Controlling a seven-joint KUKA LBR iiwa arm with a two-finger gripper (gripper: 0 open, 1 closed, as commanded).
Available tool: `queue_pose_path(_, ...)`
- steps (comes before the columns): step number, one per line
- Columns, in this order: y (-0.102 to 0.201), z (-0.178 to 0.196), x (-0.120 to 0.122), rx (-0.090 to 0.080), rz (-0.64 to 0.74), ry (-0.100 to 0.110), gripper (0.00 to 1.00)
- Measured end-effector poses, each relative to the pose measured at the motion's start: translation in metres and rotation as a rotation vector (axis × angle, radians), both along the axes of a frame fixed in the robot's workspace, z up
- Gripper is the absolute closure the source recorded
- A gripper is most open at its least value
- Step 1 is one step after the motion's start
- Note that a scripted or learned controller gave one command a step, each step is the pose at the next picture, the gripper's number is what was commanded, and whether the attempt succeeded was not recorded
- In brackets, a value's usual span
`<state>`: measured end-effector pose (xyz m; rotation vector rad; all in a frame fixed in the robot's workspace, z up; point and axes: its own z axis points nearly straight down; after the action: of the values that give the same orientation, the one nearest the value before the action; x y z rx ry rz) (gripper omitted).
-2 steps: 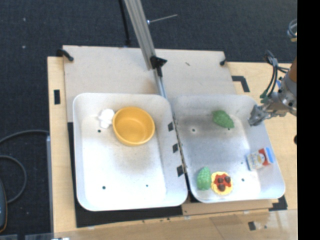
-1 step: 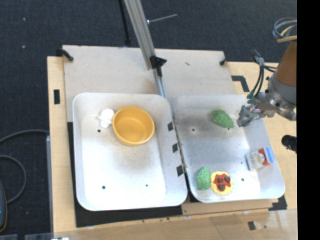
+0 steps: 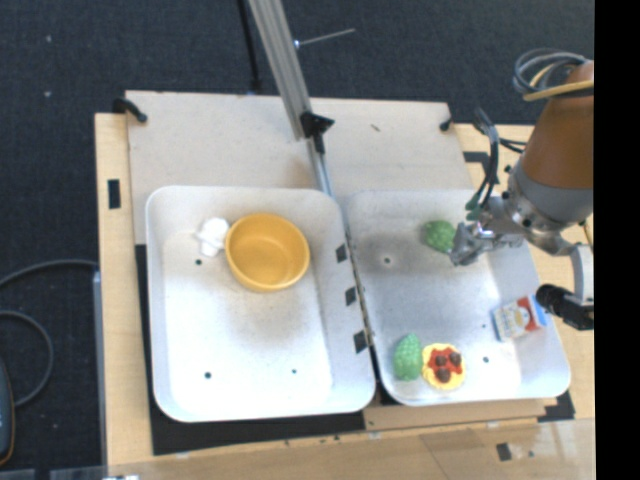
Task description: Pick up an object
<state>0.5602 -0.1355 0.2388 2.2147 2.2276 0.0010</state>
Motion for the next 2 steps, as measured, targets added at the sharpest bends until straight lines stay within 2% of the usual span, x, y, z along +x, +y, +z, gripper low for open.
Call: queue_pose_path(2,0.09,-0.014,-0.016,0.0,0.0,0.0,1.0)
